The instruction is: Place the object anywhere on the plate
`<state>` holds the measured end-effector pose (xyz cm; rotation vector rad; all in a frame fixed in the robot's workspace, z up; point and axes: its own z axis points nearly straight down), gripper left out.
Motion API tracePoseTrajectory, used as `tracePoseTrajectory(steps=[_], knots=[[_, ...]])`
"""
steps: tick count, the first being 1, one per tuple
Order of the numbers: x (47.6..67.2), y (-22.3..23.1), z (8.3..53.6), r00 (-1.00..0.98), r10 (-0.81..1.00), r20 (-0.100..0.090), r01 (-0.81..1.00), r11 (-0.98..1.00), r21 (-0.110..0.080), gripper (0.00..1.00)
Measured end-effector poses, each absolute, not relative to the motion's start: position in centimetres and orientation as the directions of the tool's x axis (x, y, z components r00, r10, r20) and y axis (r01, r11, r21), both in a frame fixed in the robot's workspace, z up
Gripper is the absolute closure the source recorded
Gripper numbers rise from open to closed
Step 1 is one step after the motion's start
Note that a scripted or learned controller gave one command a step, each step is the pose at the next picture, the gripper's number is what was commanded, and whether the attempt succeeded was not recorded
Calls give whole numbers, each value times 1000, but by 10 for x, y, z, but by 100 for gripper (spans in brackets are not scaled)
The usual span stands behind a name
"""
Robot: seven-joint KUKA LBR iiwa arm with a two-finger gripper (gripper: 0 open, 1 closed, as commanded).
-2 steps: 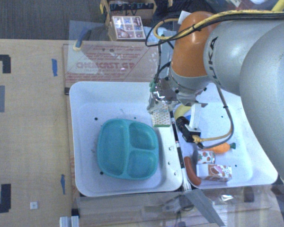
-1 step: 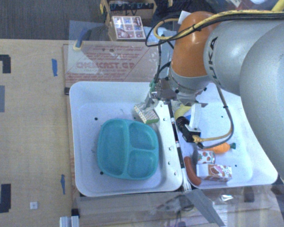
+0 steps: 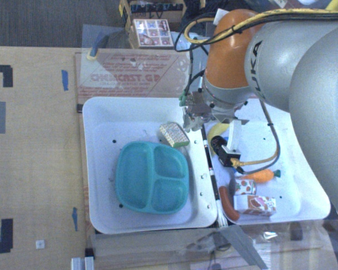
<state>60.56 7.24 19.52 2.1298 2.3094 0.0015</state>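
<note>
Pincer is seen just right of the sponge-like block, which lies touching the teal divided plate's upper-right rim. Pincer opening can't be told; nothing seen held.

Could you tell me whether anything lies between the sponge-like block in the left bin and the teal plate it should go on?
Nothing visible does. The sponge-like block lies by the upper right rim of the teal plate, with only bare floor of the left bin around them.

Tool above sponge, beside teal plate, left bin.
</note>
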Motion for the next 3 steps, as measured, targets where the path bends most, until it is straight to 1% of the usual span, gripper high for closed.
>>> tracePoseTrajectory(steps=[1,2,3], knots=[[575,117,180,28,1000,0,1000,-28,-4,100],[540,143,205,-85,996,0,996,85,-4,100],[524,156,217,-236,972,0,972,236,-3,100]])
